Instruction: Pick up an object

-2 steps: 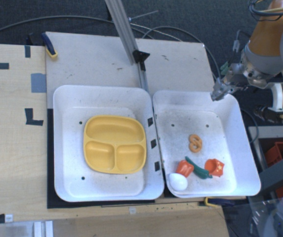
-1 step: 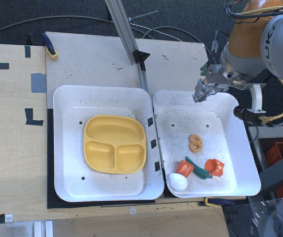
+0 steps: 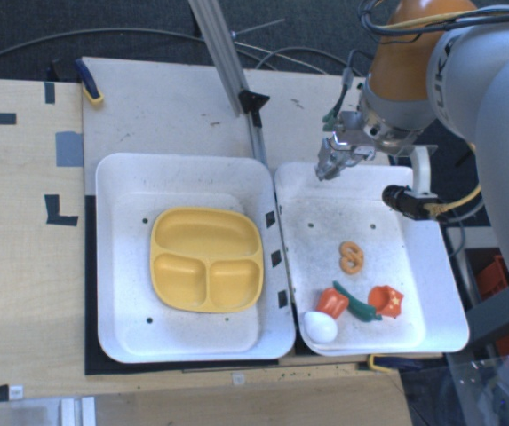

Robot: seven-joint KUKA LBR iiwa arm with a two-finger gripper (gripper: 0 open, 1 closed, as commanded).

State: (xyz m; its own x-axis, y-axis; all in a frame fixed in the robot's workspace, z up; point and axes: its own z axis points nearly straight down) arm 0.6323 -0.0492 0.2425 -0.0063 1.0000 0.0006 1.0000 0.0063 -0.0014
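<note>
1. Though the gripper hangs over the right bin's far edge, I cannot tell its state.
2. A pretzel lies mid-bin, untouched.
3. The egg overlaps the near rim.

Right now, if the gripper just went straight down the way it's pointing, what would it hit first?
Probably bare floor at the far end of the right bin. The gripper points down there, well short of the pretzel, though depth is hard to judge.

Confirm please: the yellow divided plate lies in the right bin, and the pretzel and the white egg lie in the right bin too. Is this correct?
Not quite. The camera view shows the yellow divided plate in the left bin, not the right one. The pretzel and the white egg do lie in the right bin.
</note>
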